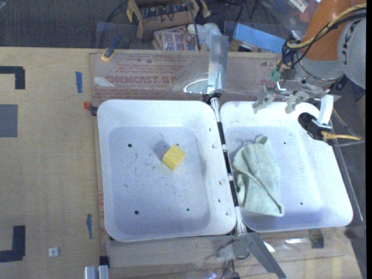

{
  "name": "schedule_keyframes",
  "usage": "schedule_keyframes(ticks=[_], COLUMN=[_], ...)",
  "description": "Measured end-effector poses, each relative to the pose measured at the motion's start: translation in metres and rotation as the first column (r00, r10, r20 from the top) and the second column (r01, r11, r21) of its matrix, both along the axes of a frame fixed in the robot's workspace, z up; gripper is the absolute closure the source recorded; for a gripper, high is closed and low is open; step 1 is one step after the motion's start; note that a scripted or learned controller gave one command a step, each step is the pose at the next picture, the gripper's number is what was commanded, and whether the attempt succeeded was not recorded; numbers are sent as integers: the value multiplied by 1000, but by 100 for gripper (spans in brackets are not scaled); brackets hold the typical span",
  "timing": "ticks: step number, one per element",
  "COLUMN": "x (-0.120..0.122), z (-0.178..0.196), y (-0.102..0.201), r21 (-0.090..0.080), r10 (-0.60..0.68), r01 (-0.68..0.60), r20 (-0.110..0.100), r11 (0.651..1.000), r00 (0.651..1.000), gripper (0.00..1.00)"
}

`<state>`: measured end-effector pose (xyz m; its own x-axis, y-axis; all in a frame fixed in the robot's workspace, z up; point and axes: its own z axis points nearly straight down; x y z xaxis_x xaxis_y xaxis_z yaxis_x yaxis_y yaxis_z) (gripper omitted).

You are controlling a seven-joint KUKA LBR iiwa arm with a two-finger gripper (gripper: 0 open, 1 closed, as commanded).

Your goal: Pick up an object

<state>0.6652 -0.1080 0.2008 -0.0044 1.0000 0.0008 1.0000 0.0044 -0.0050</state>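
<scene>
Two shallow white bins were seen side by side on the wooden surface (46, 173). In the left bin (110, 214) a small yellow block (174, 157) lay a little above the middle of the floor, well apart from every wall, with a short shadow cast to its upper left. In the right bin (325, 208) a pale green cloth (259, 176) was crumpled against the left wall, beside the divide between the bins, its folds running from the middle of the bin down toward the near edge.

The arm (340, 22) was seen reaching in from the right, its orange band at the upper right corner and yellow and black cables looped over it. The end effector (280, 102) was held over the far edge of the right bin, above and to the right of the cloth and well apart from it. Its two fingers were spread, with a gap between the tips, and nothing was seen between them. The block was left far to its left, in the other bin.

Beyond the bins a cardboard box (163, 10) and a blue pad (258, 38) were seen on the dark floor.
</scene>
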Motion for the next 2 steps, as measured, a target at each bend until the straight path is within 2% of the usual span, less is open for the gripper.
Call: schedule_keyframes(ticks=[1, 2], x=[-71, -63], z=[-110, -114], y=[-10, -20], r21=[-1, 2], r10=[-183, -460], r01=[183, 460], r20=[4, 12], r11=[983, 888], r00=[983, 888], gripper=[0, 0])
